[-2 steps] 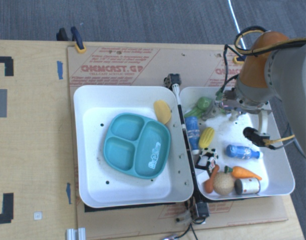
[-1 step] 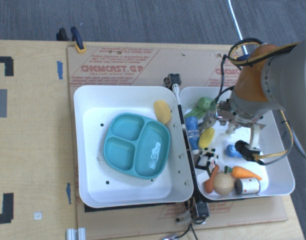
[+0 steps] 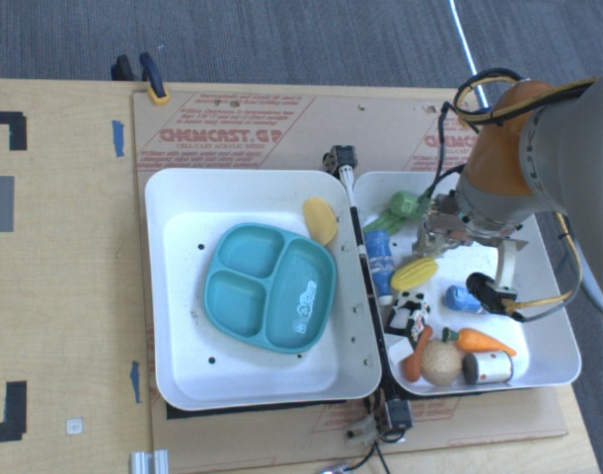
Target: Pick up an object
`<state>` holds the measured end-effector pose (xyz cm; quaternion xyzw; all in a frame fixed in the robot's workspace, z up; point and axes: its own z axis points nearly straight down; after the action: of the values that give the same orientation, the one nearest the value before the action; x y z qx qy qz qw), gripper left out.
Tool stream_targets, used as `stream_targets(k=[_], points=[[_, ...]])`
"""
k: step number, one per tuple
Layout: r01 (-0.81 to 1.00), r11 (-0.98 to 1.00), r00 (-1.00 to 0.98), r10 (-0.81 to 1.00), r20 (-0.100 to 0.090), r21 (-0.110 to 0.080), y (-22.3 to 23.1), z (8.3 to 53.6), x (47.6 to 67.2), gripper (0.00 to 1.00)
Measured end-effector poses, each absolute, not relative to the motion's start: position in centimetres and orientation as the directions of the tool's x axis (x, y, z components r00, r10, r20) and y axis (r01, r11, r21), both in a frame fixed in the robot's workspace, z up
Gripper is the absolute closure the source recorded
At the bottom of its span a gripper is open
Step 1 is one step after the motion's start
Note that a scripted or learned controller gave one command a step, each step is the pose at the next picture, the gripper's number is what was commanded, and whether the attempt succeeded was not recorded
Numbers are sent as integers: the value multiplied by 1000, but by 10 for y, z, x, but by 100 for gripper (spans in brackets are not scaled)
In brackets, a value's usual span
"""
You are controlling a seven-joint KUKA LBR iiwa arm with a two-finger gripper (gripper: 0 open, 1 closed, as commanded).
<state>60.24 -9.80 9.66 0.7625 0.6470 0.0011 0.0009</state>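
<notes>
A yellow corn cob (image 3: 414, 273) is seen near the middle of the right bin (image 3: 563, 358), just under the gripper (image 3: 441, 237). Whether it is gripped cannot be told. For a good pick, the cob should be taken across its narrow width, and the blue bottle (image 3: 379, 255) beside it left unclipped. Two bins are counted. In the left bin (image 3: 173, 265), one teal divided plate (image 3: 269, 286) and one yellow piece (image 3: 321, 220) are found. One carrot (image 3: 484, 342) is seen in the right bin.
</notes>
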Motion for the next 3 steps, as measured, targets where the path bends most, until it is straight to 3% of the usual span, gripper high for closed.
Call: stream_targets(k=[1, 2, 3], points=[[987, -163, 163, 987, 1, 2, -98, 96, 602, 0], [930, -367, 367, 930, 1, 0, -100, 86, 550, 0], [923, -384, 384, 923, -1, 1, -173, 85, 604, 0]])
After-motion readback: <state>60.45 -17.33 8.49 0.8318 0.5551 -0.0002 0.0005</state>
